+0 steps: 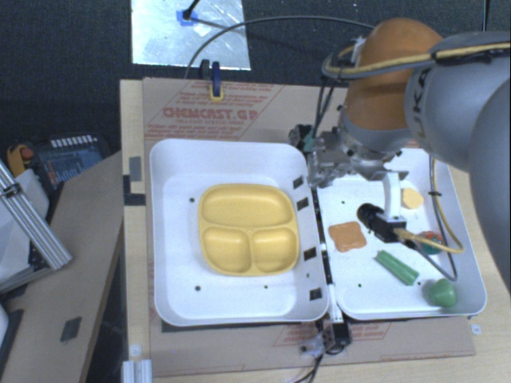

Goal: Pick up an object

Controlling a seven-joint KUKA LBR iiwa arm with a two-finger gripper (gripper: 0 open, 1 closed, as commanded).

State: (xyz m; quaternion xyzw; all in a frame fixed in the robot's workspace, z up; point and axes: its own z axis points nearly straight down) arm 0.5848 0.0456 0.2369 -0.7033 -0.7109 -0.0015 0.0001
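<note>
The arm is reaching over the right bin (pixel 367 291), its gripper (pixel 319 164) hanging above that bin's upper left corner, close to the divide; whether it is released or clenched cannot be told. Waiting below are a flat brown slab (pixel 347 235) near the left wall, a green stick (pixel 397 266) toward the front, a green ball (pixel 440 292) in the front right corner and a pale disc (pixel 411 199). The stick is looking like the likeliest pick: probably light, stiff plastic, best taken across its narrow middle. The ball may be rolling away; the slab is lying too flat. A yellow tray (pixel 243 228) is sitting in the left bin (pixel 172 214).
</note>
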